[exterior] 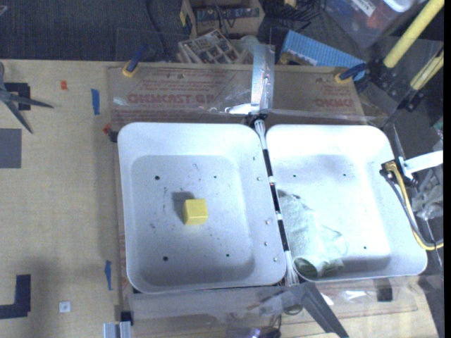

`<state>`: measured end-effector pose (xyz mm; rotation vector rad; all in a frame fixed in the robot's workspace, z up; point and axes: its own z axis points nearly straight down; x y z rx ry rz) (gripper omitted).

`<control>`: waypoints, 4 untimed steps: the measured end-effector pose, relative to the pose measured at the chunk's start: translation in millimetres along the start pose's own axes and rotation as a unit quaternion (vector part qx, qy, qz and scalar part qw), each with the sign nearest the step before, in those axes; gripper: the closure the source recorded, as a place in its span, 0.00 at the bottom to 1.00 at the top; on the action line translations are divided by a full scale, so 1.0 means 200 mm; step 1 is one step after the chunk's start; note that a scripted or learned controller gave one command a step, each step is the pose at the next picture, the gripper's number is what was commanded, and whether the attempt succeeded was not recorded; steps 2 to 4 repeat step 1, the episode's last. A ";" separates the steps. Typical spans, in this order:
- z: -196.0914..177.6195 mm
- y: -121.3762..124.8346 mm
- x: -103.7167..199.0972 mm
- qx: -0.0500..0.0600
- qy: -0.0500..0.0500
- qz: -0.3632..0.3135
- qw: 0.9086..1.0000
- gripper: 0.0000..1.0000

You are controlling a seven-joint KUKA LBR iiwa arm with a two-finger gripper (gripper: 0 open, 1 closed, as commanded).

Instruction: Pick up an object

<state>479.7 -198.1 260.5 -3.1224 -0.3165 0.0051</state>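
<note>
A small yellow foam cube [195,211] sits near the middle of the left shallow white plastic bin [134,146], corners skewed slightly, with no clear long axis. At its four o'clock, a crumpled pale cloth roll [310,241] lies in the right white bin [373,146].

Two bins are sitting side by side on the surface [56,189], their inner walls touching along the middle. A block [196,211] is lying in the left bin [141,146], near the middle of its floor. A crumpled cloth [308,236] is lying in the right bin [366,153], hugging the wall shared with the left bin and reaching to the near rim. Cardboard [183,94] is lying behind both bins.
</note>
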 end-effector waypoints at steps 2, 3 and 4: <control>0.16 -0.23 0.05 0.000 0.000 0.000 1.000 1.00; 0.16 -0.23 0.05 0.000 0.000 0.000 1.000 1.00; 0.16 -0.23 0.05 0.000 0.000 0.000 1.000 1.00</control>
